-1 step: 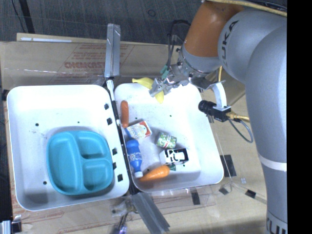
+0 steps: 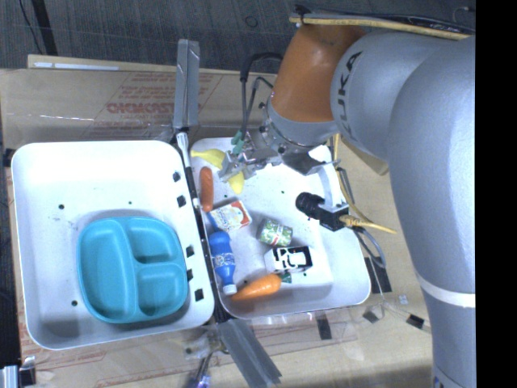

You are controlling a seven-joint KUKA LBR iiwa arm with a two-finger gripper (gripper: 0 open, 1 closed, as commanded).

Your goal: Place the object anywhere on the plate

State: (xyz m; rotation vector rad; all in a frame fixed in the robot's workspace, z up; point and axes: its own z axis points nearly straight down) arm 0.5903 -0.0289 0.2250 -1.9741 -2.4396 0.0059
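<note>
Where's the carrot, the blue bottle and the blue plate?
carrot point(image 2: 258, 286): camera view, middle of its orange body.
blue bottle point(image 2: 221, 257): camera view, middle of its body.
blue plate point(image 2: 109, 275): camera view, floor of its big compartment.

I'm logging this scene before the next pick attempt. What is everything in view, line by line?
left shallow white bin: 1, white, view's left
right shallow white bin: 1, white, beside it
divided plastic plate: 1, teal, in left bin
curved yellow piece: 1 or 2, partly hidden, right bin's far corner
sausage-shaped toy: 1, red-orange, along right bin's left wall
small carton: 1, white and red, right bin
plastic bottle: 1, blue, right bin
toy carrot: 1, orange, right bin's near edge
small can: 1, green, right bin's middle
small flat item: 1, black and white, beside can
arm: 1, grey with orange band
gripper: 1, over yellow piece
</note>
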